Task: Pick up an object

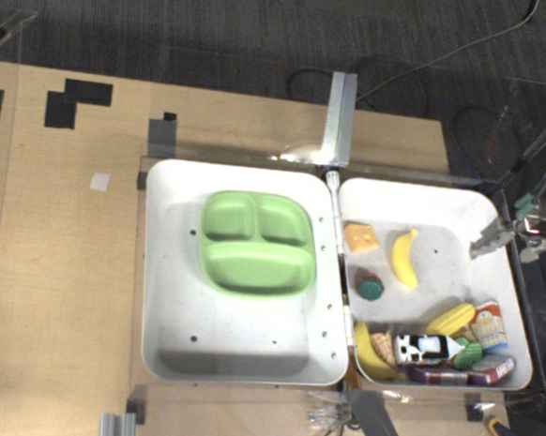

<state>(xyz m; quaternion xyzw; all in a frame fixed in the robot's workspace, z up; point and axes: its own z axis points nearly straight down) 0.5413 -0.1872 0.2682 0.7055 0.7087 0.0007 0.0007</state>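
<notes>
I see the two white bins side by side in the middle of the frame. The left bin (169,279) holds a green divided tray (256,241), lying flat a little above the bin's centre. The right bin (443,212) carries the loose objects: an orange cracker-like block (362,237) near its upper left, a yellow banana (404,256) just to the right of it, and a small dark red and teal piece (369,286) below the block. Along the bin's lower edge sits a crowded heap: a yellow piece (372,350) at the lower left, a black-and-white toy (427,347) beside it, a yellow corn-like piece (450,319) above, a small can (487,326) at the right, and a purple bar (435,374) at the bottom.

The gripper (490,241) sits at the right bin's upper right edge, well apart from the banana and the heap. I cannot tell whether it is released or clenched; nothing shows in its grasp
</notes>
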